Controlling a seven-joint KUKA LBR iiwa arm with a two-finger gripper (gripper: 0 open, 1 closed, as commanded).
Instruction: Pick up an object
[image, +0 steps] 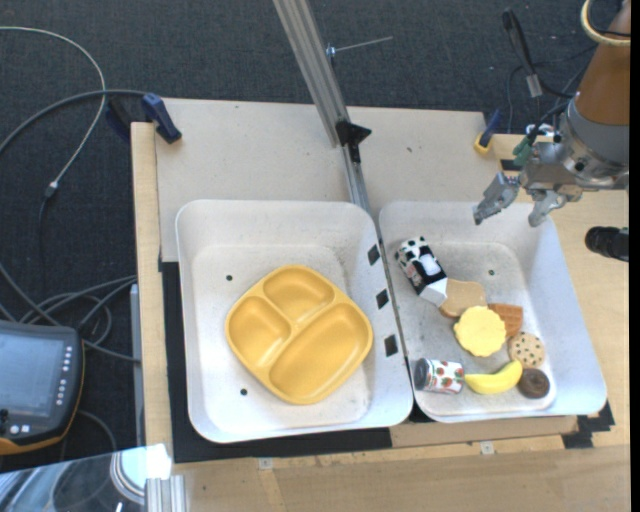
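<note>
Your claw (518, 202) hangs with its fingers spread wide apart, holding nothing, above the right bin's (560, 290) far edge.

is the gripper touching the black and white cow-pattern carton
Apart. The camera view shows the open gripper hovering above the right bin's far edge, bare white bin between it and the black and white cow-pattern carton.

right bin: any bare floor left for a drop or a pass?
Right bin: bare floor along the far side, under the claw, and right of the cow-print carton. The near end is crowded, from toast to banana. Left bin: bare strips around the yellow plate.
</note>
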